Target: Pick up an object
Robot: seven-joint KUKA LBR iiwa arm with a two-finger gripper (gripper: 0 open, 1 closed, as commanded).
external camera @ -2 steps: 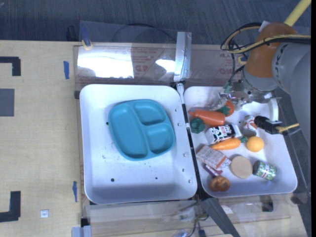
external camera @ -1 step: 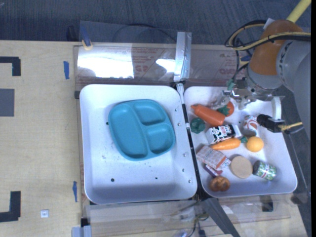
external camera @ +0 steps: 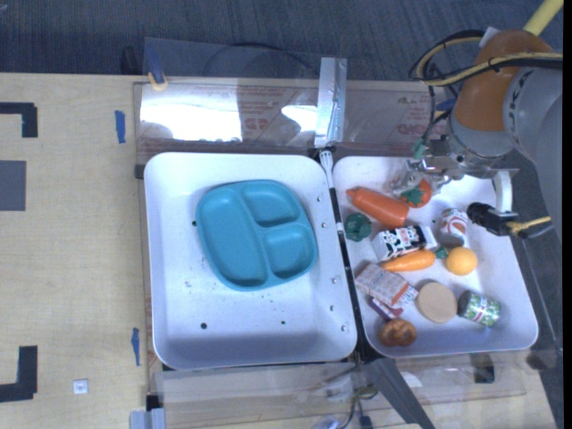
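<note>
- Pale wooden worktop (external camera: pixel 71 266) under two shallow white bins, dark carpet beyond; left bin (external camera: pixel 170 329) carrying a blue divided plate (external camera: pixel 257 233), right bin (external camera: pixel 523 315) crowded with small toy groceries.
- End effector (external camera: pixel 435 163) poised over the right bin's far end, grey arm and orange band (external camera: pixel 487 96) rising just behind it.
- Spread or pressed together: cannot tell, the tips being lost among metal parts and cables at this slant.
- Nothing seen pinched, so reads as the approach step, with the pick not yet made.
- Closest candidate: a small orange-and-green piece (external camera: pixel 416 192) just below the end effector; a large carrot (external camera: pixel 379 206) beside that, slightly further toward the divider.
- Further off toward the near rim: a cow-print carton (external camera: pixel 402 239), a small carrot (external camera: pixel 409 261), an orange ball (external camera: pixel 461 261), a tan disc (external camera: pixel 437 301), a green can (external camera: pixel 480 308).
- Next move likely calls for a straight descent onto one clear item, fingers straddling its narrow side, away from the bin wall.
- Main risk by judgement: crowding, with neighbours nudged aside or two pieces caught at once.
</note>
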